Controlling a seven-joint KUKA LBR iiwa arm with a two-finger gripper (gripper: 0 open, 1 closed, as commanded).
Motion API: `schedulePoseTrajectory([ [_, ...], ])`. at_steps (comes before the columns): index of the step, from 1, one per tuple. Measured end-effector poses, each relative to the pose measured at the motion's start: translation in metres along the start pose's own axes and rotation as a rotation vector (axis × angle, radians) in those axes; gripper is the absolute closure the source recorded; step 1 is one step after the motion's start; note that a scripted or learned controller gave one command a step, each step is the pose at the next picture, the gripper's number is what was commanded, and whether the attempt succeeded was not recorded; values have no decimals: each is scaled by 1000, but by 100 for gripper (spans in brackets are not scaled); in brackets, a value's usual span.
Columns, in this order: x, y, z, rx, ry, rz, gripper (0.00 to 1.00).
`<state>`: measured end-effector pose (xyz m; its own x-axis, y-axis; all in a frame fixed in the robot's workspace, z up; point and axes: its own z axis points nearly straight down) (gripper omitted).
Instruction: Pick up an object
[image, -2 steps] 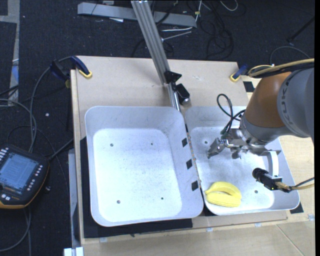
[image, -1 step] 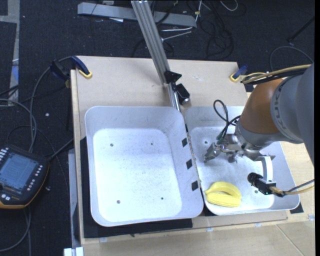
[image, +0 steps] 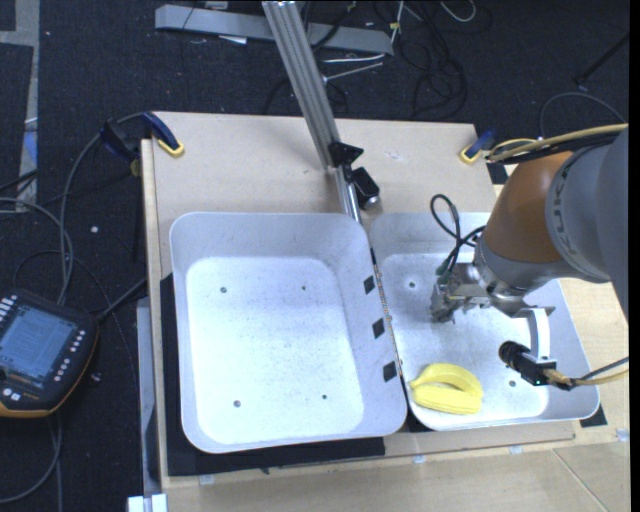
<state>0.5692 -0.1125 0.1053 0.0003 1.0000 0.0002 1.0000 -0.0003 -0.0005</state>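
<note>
Filling the middle of the frame, the wooden bench (image: 300, 150) carries two shallow white bins: the left bin (image: 190, 240) takes up the centre and the right bin (image: 575, 395) sits at lower right, their walls meeting along a central seam. Reaching in from the right edge, the grey arm (image: 590, 215) with its orange band bends down over the right bin, and its gripper (image: 445, 308) hangs low above the bin floor near the bin's middle. Whether the claw is spread or pressed together cannot be told; the wrist and cables hide it. A yellow banana-shaped object (image: 447, 390) lies at the bin's bottom left corner, close against the wall, apart from the gripper and below it in the frame. My judgement: the main risk is a miss, since the gripper stands off from the object; a grasp so near the wall could also strike the rim or push the curved piece aside.
</note>
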Motion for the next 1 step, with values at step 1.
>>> schedulePoseTrajectory([
  [1, 3, -8, -54, -5, -1, -1, 100],
])
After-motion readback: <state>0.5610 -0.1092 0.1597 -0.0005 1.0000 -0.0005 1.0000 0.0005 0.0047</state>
